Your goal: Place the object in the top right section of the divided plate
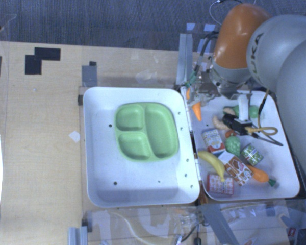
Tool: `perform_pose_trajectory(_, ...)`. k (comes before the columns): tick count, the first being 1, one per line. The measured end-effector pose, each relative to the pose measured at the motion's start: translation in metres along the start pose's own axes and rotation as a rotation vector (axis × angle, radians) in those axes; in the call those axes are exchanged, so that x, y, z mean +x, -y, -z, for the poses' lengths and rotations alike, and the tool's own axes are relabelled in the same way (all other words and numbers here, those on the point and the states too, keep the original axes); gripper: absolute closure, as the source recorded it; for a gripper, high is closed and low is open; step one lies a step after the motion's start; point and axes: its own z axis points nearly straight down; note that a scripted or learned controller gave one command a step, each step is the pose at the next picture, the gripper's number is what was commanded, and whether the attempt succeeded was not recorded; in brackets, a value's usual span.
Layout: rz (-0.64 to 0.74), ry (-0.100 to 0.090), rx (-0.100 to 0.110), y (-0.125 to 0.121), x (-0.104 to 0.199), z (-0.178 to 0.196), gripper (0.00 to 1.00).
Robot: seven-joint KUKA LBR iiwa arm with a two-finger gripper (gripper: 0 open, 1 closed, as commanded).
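Colours in the scene. Table: pale wood tone, with black rectangular marks at far left. Left bin and right bin: white. Divided plate: light green, uniform. Arm: grey, with an orange band. In the right bin: banana, yellow; small carrot at the far left corner and larger carrot near right, both orange; round item, green; scissors, yellow handles; carton, white with red printing; packets, red and brown print; small can, green-and-white label.
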Motion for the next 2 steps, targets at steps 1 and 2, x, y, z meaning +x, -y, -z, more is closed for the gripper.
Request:
perform_pose_trajectory(1,0.162,0.000,0.000,0.006,-0.024,-0.001,1.00)
perform_pose_trajectory(2,0.027,0.000,0.000,0.003,0.042,-0.002,1.00)
